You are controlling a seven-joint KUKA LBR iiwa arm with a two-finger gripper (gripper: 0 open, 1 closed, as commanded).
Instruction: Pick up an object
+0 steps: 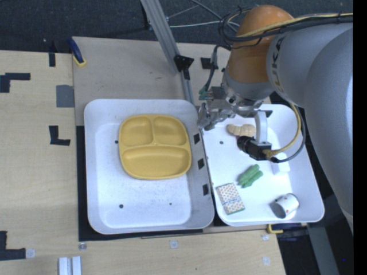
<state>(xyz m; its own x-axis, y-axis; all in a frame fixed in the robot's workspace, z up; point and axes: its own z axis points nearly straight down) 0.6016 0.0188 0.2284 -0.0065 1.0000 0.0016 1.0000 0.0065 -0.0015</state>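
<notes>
two white bins side by side. left bin (97, 171): a yellow divided plate (155, 146). right bin (304, 193): a tan lump (241, 130), green piece (250, 176), patterned packet (230, 197), small cup (285, 205). gripper (211, 117) at right bin's upper left corner, near the tan lump; grip state unclear.

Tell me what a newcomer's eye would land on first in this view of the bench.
First the big grey arm with its orange band, filling the upper right and reaching down over the right bin. Next the yellow divided tray, alone in the left bin. After that, the small things scattered in the right bin: a green piece, a patterned packet and a tan item close under the wrist.
</notes>
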